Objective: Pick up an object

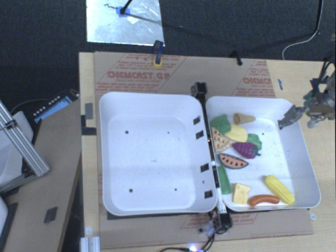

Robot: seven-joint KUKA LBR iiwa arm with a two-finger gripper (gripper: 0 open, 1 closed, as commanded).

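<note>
Camera view: cardboard-topped bench (173, 67), dark carpet (236, 14); gripper (290, 118) over right bin (307, 164), grip state unclear.

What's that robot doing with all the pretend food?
The end effector hovers over the right bin's upper right edge and holds nothing. Toy food lies in that bin: a corn cob, a sausage, a cheese wedge, a watermelon slice and purple grapes. It has yet to pick one.
</note>
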